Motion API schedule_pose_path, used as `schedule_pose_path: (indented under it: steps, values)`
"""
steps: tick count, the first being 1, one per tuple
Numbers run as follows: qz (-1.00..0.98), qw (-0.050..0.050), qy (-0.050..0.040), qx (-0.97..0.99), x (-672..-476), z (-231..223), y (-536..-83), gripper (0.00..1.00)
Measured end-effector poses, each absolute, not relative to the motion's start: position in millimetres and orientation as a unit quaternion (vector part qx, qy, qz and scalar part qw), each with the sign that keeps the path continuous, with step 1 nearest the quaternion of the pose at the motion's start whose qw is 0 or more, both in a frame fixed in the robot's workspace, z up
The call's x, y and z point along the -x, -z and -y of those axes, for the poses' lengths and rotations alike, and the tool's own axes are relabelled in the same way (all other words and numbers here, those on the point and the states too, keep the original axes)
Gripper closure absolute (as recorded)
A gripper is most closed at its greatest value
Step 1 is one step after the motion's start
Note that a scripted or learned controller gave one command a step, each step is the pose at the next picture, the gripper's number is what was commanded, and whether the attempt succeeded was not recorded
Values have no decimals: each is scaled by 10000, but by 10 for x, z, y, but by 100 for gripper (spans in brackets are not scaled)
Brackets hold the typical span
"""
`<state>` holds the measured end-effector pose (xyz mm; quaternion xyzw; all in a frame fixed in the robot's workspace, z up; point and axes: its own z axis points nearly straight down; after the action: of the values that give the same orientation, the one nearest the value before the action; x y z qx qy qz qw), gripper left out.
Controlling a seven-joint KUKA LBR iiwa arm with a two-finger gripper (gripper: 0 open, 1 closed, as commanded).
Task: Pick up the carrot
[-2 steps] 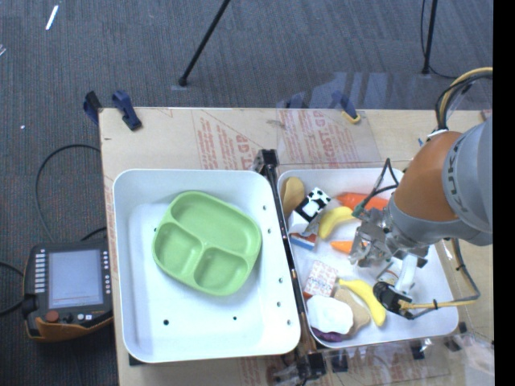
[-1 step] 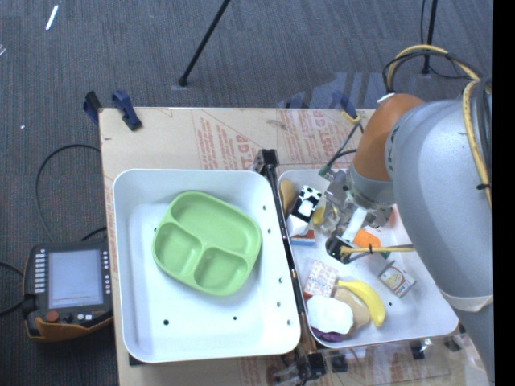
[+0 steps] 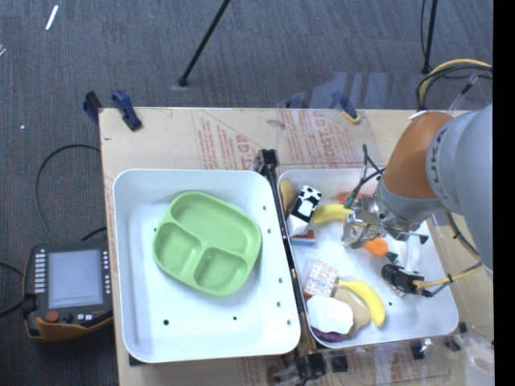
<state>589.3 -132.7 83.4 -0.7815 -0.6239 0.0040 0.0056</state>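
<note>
Bananas come first: one banana lies nearer the camera than the carrot. Carrot, small and orange, sits in the right bin, just beside the end effector. I cannot tell its grip. The carrot looks light, hard, smooth; pinch its middle.

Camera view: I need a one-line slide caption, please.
Gripper lowered beside the carrot in the right bin; green plate waits left.
</note>
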Motion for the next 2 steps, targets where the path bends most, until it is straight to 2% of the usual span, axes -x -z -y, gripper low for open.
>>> schedule_pose_path:
  steps: [1,2]
  values:
    - [6237,58,-37,7816,-5894,1324,-833,0]
    - [6759,150,58,7368,-5621,1783,-845,0]
